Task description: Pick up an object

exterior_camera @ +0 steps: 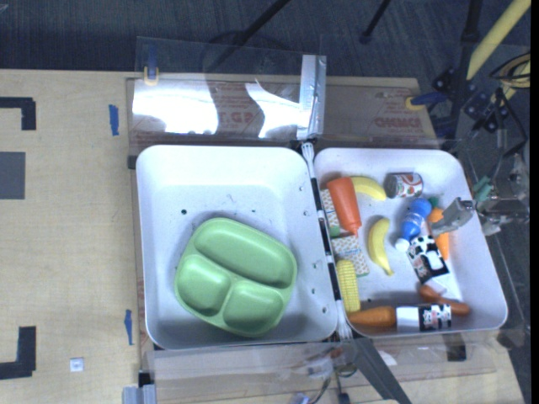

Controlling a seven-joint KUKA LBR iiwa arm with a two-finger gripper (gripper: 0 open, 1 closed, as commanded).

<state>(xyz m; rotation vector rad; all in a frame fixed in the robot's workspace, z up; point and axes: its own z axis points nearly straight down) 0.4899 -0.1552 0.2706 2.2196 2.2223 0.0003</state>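
Observation:
The right bin (484, 251) holds several toy foods. Among them are an orange carrot (343, 202), two yellow bananas (381, 244), a small can (404, 183), a blue bottle (414, 220), a black-and-white carton (428, 257), a corn cob (347, 281) and a dark bottle with a white label (434, 315). A second carrot (371, 316) lies along the front wall. My gripper (461, 212) shows as a blurred grey shape over the bin's right side, just right of the blue bottle. Nothing is seen held in it.
The left bin (160, 192) carries a green divided plate (236, 274). A clear plastic sheet and a metal bracket (312, 95) stand behind the bins. Tripod legs and cables crowd the far right. The wooden bench (59, 225) stretches left.

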